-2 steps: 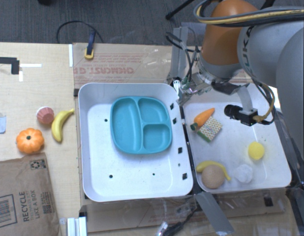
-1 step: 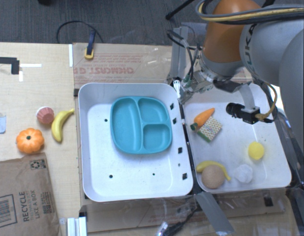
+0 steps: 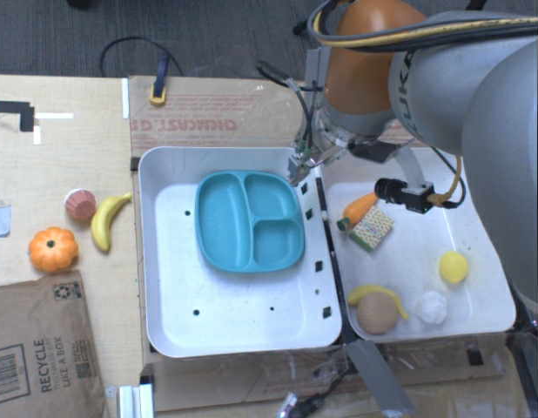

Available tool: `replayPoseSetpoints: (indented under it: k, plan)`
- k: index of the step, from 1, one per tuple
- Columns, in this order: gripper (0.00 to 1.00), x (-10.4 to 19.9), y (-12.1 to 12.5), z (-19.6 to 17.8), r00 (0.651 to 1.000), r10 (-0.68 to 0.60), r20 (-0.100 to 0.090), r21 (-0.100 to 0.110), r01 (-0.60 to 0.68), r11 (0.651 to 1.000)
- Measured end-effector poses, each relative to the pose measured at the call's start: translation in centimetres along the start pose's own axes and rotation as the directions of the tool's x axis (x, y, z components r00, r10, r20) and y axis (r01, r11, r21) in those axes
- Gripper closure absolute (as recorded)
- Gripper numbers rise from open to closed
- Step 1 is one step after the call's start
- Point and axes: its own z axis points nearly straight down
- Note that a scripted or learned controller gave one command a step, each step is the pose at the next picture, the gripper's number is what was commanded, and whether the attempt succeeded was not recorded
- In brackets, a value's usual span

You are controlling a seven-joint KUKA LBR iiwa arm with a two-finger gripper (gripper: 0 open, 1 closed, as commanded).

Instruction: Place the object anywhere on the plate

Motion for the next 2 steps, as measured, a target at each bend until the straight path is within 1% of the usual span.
replayPoseSetpoints:
  k: [1, 2]
  plan:
    - [1.0, 3.9, 2.6, -1.6, 0.995, -0.103, 0.0, -0.002, 0.103, 0.995]
    - [1.0, -2.2, 0.3, 0.0, 0.996, -0.093, 0.0, 0.001, 0.093, 0.996]
